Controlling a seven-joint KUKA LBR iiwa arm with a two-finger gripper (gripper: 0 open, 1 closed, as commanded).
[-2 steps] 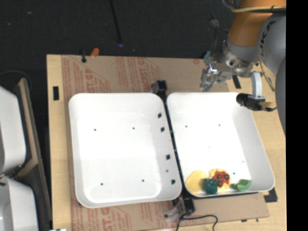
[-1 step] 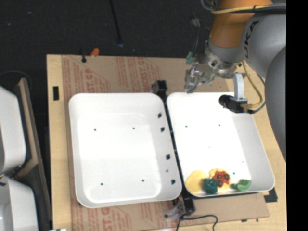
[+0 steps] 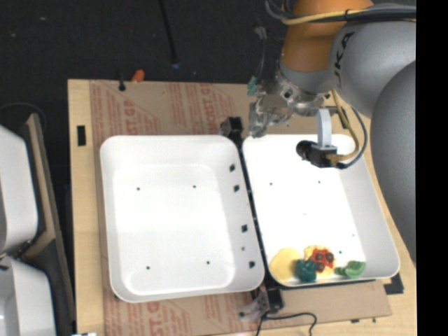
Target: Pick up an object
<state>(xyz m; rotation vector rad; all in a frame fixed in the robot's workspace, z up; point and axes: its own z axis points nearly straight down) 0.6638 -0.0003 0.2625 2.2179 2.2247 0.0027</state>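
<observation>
Several small objects lie in the near corner of the right bin: a pale yellow disc, a teal piece, a red and orange piece and a green piece. My gripper hangs over the far left corner of that bin, by the divide between the two bins. It is well away from the objects, which sit at the opposite end. The wrist above it is grey with an orange band.
The left bin sits beside the right one on a cardboard sheet. A black cable fitting dangles from the wrist over the far part of the right bin. The arm's grey body fills the upper right.
</observation>
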